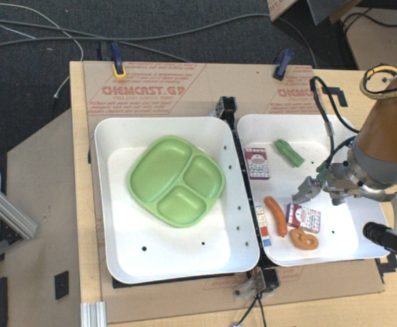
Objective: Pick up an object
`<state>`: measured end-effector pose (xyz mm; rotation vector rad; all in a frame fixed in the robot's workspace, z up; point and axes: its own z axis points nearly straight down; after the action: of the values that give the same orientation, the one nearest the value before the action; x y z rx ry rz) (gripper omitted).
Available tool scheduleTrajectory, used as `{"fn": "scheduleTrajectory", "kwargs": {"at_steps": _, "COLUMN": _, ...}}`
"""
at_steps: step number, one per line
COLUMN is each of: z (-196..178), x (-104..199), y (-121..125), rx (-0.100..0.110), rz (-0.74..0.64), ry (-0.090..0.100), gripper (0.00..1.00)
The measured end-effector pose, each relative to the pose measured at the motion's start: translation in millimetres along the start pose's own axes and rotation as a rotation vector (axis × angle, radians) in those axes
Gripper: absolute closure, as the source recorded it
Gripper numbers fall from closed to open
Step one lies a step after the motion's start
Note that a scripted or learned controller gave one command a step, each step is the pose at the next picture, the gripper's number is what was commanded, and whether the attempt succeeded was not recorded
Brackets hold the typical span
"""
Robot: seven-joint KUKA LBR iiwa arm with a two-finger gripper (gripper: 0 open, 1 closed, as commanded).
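The right bin (pixel 334 131) holds several small items: a red-and-white carton (pixel 257 163), a green stick-shaped piece (pixel 289 152), an orange sausage (pixel 276 214), a purple-and-white packet (pixel 305 218), an orange pretzel-like ring (pixel 304 240) and a small box (pixel 261 223) against the left wall. My gripper (pixel 321 194) hangs over the bin's right half, just above and right of the purple packet. It stands open with nothing between its fingers (pixel 304 191).
The left bin (pixel 116 237) carries a green divided plate (pixel 176 180). A black clamp (pixel 226 107) sits where the two bins meet at the back. The arm's cables (pixel 324 107) loop over the right bin's far edge.
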<state>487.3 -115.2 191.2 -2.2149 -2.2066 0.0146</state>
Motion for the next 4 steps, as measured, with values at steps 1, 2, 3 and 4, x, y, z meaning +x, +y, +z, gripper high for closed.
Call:
{"fn": "scheduleTrajectory", "kwargs": {"at_steps": 1, "z": -7, "x": 0, "y": 3, "rx": -0.015, "rz": -0.004, "ry": -0.002, "gripper": 0.00}}
{"fn": "scheduleTrajectory", "kwargs": {"at_steps": 2, "z": 46, "x": -3, "y": 13, "rx": -0.011, "rz": -0.003, "ry": -0.001, "gripper": 0.00}}
{"fn": "scheduleTrajectory", "kwargs": {"at_steps": 3, "z": 93, "x": -6, "y": 25, "rx": -0.017, "rz": -0.003, "ry": -0.002, "gripper": 0.00}}
{"fn": "scheduleTrajectory", "kwargs": {"at_steps": 4, "z": 101, "x": -9, "y": 28, "rx": -0.023, "rz": -0.001, "ry": -0.007, "gripper": 0.00}}
